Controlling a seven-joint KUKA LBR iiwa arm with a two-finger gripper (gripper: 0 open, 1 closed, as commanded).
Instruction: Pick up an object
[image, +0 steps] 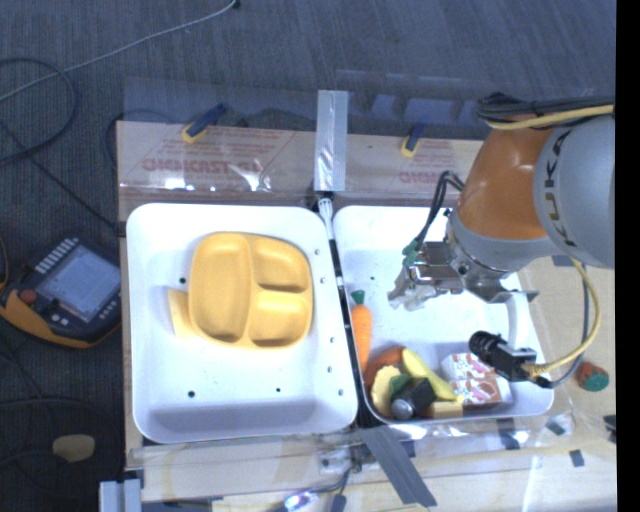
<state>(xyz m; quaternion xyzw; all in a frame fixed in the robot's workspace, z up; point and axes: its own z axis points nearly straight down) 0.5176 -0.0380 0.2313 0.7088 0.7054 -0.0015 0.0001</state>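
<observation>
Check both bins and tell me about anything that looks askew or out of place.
The yellow divided tray in the left bin lies tilted, one edge propped on a thin yellow piece beneath it. In the right bin, the carrot rests against the dividing wall, and the other items are heaped in the near corner. Nothing looks spilled or damaged.

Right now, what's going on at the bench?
The grey arm with the orange band reaches over the right white bin, its claw above the bin's bare floor. A toy carrot and a pile of small toys lie near the front wall. The left white bin holds a yellow divided plastic tray.
</observation>
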